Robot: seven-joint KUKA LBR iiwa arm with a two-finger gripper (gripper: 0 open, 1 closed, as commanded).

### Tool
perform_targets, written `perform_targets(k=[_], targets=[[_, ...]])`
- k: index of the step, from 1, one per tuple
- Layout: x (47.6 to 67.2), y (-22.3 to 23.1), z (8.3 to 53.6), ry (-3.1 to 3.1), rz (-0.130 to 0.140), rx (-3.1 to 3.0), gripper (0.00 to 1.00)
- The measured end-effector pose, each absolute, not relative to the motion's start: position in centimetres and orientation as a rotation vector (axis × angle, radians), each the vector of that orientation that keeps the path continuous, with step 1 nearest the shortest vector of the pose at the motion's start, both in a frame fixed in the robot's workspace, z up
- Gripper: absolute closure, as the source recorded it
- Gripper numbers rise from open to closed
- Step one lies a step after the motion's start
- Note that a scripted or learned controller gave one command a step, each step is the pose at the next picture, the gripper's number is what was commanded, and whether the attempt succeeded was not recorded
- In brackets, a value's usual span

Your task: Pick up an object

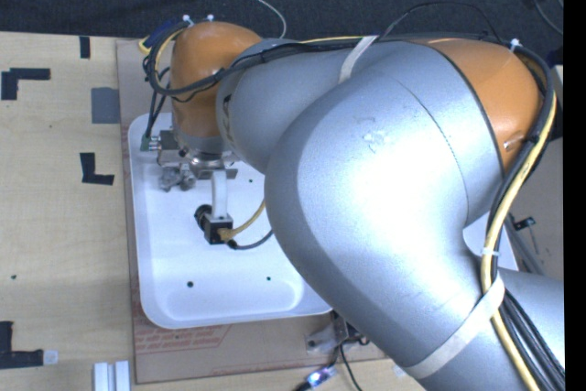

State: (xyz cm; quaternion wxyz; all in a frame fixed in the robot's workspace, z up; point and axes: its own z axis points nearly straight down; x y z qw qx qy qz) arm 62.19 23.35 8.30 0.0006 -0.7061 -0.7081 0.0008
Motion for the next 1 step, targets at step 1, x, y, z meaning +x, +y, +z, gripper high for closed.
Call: perform_targets(k=[1], targets=[[64.35, 23.38, 8.39, -2.224, 0.001, -2.217, 1.0]])
